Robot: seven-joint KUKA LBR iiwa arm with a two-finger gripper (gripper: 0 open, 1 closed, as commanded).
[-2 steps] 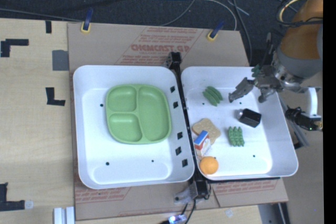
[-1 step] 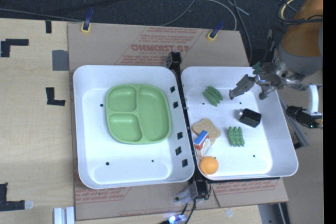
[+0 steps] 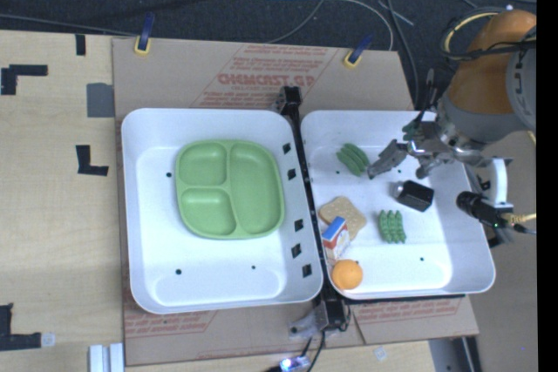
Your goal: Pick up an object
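I hang over the right bin with my gripper spread and pinching nothing, angled toward the green ridged piece lying just beside my fingertip, probably the easiest pick.

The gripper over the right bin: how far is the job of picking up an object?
Nothing looks picked up so far. The gripper hangs over the right bin, jaws apart with nothing between them. The green pieces, black block, bread, small carton and orange all lie in that bin. Grasping and lifting remain.
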